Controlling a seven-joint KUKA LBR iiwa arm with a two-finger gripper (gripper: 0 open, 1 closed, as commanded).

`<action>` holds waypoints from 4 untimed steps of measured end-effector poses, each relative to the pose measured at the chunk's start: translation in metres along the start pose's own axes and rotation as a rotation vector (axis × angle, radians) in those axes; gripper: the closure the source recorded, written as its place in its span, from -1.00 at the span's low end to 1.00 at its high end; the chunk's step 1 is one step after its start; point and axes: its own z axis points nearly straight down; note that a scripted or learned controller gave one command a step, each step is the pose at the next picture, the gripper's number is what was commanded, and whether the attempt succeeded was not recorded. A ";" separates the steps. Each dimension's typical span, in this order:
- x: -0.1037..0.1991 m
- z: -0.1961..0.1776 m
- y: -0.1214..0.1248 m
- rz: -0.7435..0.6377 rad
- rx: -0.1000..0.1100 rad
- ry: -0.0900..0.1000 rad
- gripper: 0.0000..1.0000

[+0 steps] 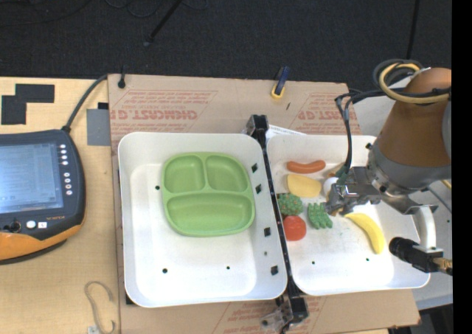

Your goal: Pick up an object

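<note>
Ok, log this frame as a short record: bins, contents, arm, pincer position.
left bin: holds a green divided plate
right bin: sausage, yellow piece, tomato, two green vegetables, banana
arm: reaches in from the right
pincer: low over the right bin, between the yellow piece and the banana

Two bins (pixel 140 214), one plate (pixel 208 194), six toy foods (pixel 295 228)
</note>
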 end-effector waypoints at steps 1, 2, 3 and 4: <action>0.056 -0.003 0.004 -0.001 0.000 0.000 1.00; 0.097 0.008 0.022 0.001 0.001 -0.001 1.00; 0.145 0.003 0.025 0.000 0.001 -0.001 1.00; 0.160 0.016 0.042 0.003 0.001 -0.003 1.00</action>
